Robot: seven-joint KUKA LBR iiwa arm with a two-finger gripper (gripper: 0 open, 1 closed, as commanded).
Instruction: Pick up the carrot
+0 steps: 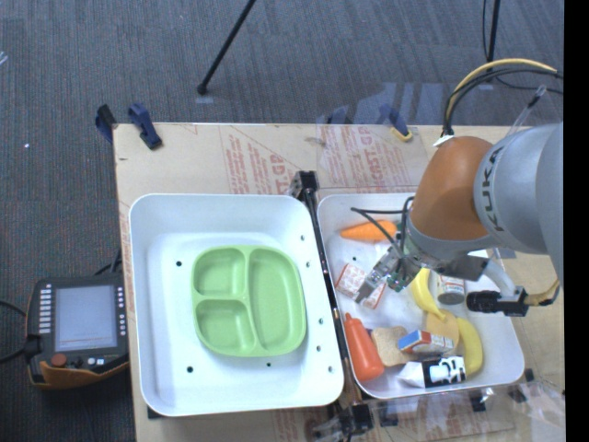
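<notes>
The carrot (366,232), a short orange piece, lies near the back left of the right bin (512,368). My gripper (385,275) hangs just in front of it and slightly to the right, low over a white and red packet (351,279). The arm's orange band and grey wrist cover the carrot's right end and the middle of the bin. Nothing can be seen held.
The right bin also holds an orange-red bottle (363,348), bananas (471,344), a slice of bread (388,343), a small box (423,341) and a dark carton (443,372). A green divided plate (249,299) sits in the left bin (147,247). A pendant (81,325) lies left of the bench.
</notes>
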